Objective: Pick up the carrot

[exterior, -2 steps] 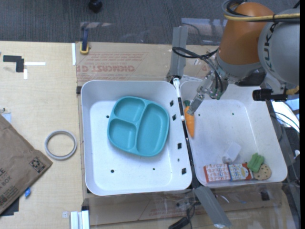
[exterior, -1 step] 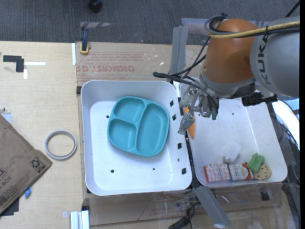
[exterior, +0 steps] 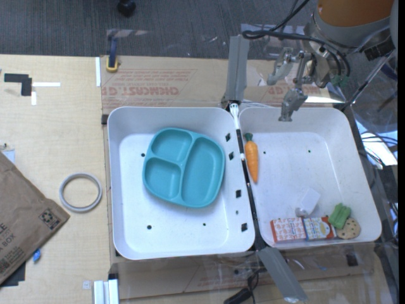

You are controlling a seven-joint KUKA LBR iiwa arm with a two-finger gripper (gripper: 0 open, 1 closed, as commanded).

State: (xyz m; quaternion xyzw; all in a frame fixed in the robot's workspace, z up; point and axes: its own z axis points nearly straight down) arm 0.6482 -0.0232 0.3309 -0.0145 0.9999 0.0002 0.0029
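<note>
Camera view shows the carrot (exterior: 252,160) lying in the right bin (exterior: 354,145), tight against that bin's left wall and roughly midway along it, its green top pointing toward the far edge and its orange tip toward the near edge. Nothing touches it. In the same bin, along the near edge, sit a small flat carton with red print (exterior: 302,229), a green toy vegetable (exterior: 340,215) and a round cookie-like piece (exterior: 348,229) at the near right corner, with a small clear or white object (exterior: 308,201) just above the carton. The gripper (exterior: 288,109) hangs over the far edge of the right bin, well apart from the carrot and holding nothing; whether its fingers stand apart or together cannot be told from this angle. The arm, with its orange band (exterior: 353,2), enters from the upper right. The left bin (exterior: 117,170) carries a teal divided plate (exterior: 184,167) near its middle. On the surface to the left of the bins lie a roll of tape (exterior: 80,191) and a brown cardboard box (exterior: 22,217).
</note>
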